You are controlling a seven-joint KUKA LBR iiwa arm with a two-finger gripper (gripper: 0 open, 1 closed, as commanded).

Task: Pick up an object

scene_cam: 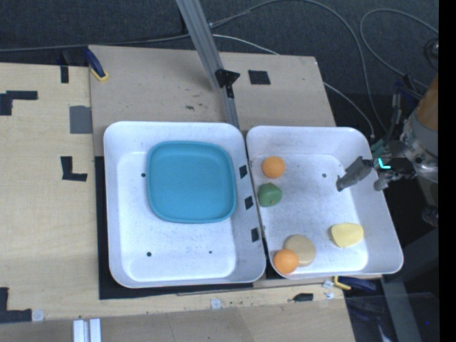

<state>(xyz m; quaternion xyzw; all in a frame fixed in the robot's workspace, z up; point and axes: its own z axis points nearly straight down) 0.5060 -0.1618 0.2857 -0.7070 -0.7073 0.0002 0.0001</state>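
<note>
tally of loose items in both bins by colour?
Orange: 2, an orange ball at the right bin's upper left and another orange ball at its lower left
Green: 1, green ball
Beige: 1, beige piece touching the lower orange ball
Yellow: 1, yellow piece
Blue: 1, blue plate in the left bin
Total: 6

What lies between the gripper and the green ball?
Bare white floor of the right bin separates the gripper from the green ball, per the camera view.
</note>
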